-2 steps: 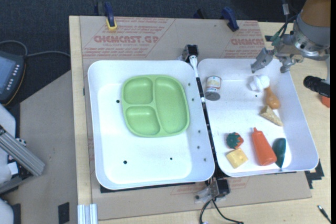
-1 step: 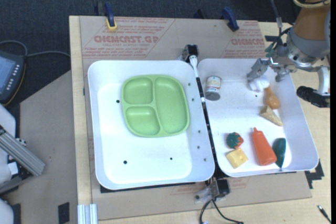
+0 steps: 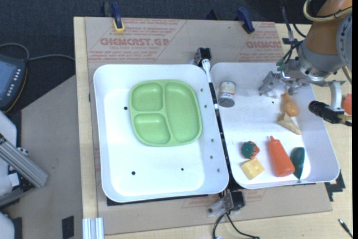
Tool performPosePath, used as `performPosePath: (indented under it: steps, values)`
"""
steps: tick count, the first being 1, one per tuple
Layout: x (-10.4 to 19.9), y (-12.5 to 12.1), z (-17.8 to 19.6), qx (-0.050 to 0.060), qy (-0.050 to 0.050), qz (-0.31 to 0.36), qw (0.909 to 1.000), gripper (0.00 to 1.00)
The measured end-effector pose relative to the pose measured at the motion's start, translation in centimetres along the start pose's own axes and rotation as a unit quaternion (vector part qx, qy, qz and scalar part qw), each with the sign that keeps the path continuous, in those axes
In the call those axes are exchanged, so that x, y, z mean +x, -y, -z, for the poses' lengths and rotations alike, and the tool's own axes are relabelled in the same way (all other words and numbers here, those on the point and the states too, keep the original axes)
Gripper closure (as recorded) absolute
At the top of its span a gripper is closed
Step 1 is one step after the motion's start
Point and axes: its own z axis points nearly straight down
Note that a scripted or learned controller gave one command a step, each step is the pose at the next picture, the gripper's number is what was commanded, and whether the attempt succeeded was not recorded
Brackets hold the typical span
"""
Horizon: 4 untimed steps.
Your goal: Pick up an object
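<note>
Cardboard sheeting covers the bench under two white bins, the left bin [image 3: 112,137] bearing a green divided plate [image 3: 166,112]. Near the front of the right bin [image 3: 235,78] lie a yellow block [image 3: 252,168], a red-and-green piece [image 3: 249,149], an orange bottle [image 3: 279,157] and a teal item [image 3: 297,160]; further back sits a tan, orange-tipped piece [image 3: 289,115], long axis running front to back. It lies just in front of the gripper [image 3: 281,82], whose opening and contents I cannot tell.
</note>
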Motion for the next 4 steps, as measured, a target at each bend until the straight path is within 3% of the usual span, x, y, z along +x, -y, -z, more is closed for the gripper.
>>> performPosePath:
  steps: [1, 2, 4]
  values:
    - [0.2, -0.1, -3.2, -0.002, -0.001, 0.001, 1.0000, 0.00]
    - [0.1, -0.1, -2.1, -0.002, 0.000, 0.001, 1.0000, 1.00]
    - [0.3, -0.8, 6.7, -0.005, 0.001, 0.000, 1.0000, 1.00]
